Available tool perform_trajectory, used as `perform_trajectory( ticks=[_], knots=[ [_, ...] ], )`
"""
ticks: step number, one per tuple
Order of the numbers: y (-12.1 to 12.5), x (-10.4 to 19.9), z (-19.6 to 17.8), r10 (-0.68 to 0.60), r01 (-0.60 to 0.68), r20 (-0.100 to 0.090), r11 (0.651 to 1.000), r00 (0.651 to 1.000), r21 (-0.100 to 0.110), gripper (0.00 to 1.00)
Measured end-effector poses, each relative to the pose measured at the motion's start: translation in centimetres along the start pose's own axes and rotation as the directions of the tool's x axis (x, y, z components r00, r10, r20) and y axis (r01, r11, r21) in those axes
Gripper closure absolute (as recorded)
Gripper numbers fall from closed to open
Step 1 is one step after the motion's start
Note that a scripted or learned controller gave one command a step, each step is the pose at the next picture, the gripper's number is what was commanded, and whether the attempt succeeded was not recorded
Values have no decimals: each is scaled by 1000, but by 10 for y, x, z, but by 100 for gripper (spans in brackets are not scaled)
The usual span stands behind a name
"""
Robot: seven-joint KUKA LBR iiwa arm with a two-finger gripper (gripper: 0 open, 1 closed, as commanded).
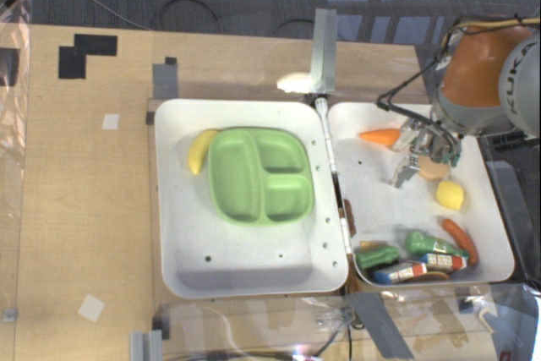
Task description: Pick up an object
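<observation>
The claw (407, 169), fingers apart and holding nothing, hangs in the upper part of the right bin (499, 266), with the carrot (379, 136) just up-left of it, long axis running left-right across the frame.

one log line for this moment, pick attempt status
end effector: above right white bin | nearest: orange carrot, tan round object | nothing seen held | green divided plate: left bin

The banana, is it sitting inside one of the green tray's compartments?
No, the banana lies on the left bin's white floor, against the green tray's left edge, outside its compartments.
</observation>
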State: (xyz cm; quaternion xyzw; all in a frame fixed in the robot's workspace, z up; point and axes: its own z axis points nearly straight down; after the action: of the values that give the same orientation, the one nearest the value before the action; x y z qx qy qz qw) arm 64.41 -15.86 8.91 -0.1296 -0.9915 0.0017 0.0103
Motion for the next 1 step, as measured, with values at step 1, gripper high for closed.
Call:
perform_trajectory(
  ticks=[1],
  knots=[
    [-8, 21, 1, 32, -32, 31, 999, 999, -8, 0]
  ],
)
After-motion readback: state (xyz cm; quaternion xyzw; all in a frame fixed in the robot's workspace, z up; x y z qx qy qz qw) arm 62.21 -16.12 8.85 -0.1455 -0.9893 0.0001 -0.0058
